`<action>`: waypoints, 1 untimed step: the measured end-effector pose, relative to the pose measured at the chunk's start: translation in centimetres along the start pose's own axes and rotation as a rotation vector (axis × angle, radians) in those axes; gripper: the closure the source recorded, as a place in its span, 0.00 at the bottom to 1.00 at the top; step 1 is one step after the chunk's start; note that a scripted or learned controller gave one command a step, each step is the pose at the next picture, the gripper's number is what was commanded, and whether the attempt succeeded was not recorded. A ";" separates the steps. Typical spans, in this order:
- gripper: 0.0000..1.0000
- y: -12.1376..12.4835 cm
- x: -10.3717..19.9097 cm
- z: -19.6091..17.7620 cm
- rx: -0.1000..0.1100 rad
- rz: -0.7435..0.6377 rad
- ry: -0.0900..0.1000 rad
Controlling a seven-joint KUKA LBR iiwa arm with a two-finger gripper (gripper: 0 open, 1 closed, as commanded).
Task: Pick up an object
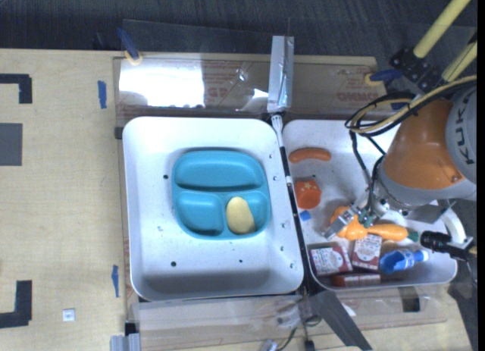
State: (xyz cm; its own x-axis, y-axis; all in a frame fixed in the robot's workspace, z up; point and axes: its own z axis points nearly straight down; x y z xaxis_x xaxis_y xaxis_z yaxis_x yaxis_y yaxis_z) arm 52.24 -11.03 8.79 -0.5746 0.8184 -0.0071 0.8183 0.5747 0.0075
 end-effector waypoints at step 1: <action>1.00 0.2 -0.1 -1.2 -0.006 0.003 -0.003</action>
State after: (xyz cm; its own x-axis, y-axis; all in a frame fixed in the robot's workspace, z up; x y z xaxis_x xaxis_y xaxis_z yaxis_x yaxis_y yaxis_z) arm 52.43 -11.03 9.96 -0.5724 0.8199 -0.0105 0.8198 0.5725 0.0133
